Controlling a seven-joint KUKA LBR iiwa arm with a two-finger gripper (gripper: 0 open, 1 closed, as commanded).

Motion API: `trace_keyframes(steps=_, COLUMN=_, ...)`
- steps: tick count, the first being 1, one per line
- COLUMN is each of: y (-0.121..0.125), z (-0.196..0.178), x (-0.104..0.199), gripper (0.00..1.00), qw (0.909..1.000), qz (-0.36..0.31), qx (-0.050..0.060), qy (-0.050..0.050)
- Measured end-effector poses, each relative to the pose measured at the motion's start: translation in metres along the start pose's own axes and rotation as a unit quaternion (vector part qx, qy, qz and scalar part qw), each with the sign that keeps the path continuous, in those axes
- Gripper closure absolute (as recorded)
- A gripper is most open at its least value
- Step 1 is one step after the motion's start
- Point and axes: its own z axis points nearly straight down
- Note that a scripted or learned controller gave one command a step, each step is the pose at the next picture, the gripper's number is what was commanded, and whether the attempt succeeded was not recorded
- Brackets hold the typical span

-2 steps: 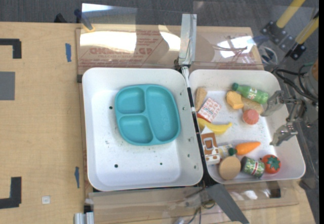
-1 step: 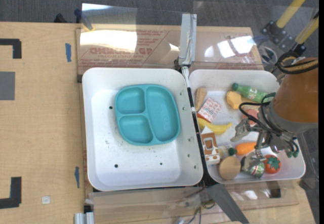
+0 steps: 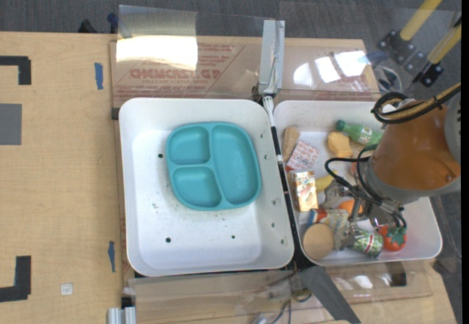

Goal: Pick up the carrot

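Your carrot (image 3: 356, 207) is, as best I can judge, the small orange sliver in the right bin (image 3: 432, 221), in the crowded front half, and most of it is hidden. It lies almost straight under the gripper (image 3: 360, 211), so the move you face looks like a short drop rather than a reach across. Too little of it shows to give you its long axis or which way the tip points. The exposed piece seems to run roughly left to right in the view, but treat that as a guess.

You cannot tell from here whether the gripper is spread or closed, or whether it has anything in it. The wrist and the cables (image 3: 344, 168) cover it.

Mind the neighbours, which sit packed close:
- a crumpled wrapper (image 3: 338, 221) just to the carrot's left
- a green-labelled can (image 3: 364, 244) on its side, just in front
- a red tomato-like toy (image 3: 396, 239) beside the can
- a round tan disc (image 3: 318, 241) at the bin's front left
- a snack packet (image 3: 304, 190) further left

The arm's orange band (image 3: 412, 157) looms over the bin's right side. In the left bin (image 3: 139, 168), well apart, a teal divided plate (image 3: 214, 166) sits.
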Motion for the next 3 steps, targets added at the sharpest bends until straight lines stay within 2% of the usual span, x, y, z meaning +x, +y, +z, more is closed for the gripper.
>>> trace_keyframes(steps=1, y=0.001, z=-0.013, x=-0.005, gripper=1.00, qw=1.0000, qz=-0.001, qx=0.001, qy=-0.007)
trace_keyframes(steps=2, y=-0.016, z=-0.260, x=-0.025, gripper=1.00, qw=0.9949, qz=-0.101, qx=0.000, qy=0.001)
trace_keyframes(steps=3, y=-0.015, z=-0.267, x=-0.026, gripper=1.00, qw=0.9950, qz=-0.100, qx=-0.001, qy=0.000)
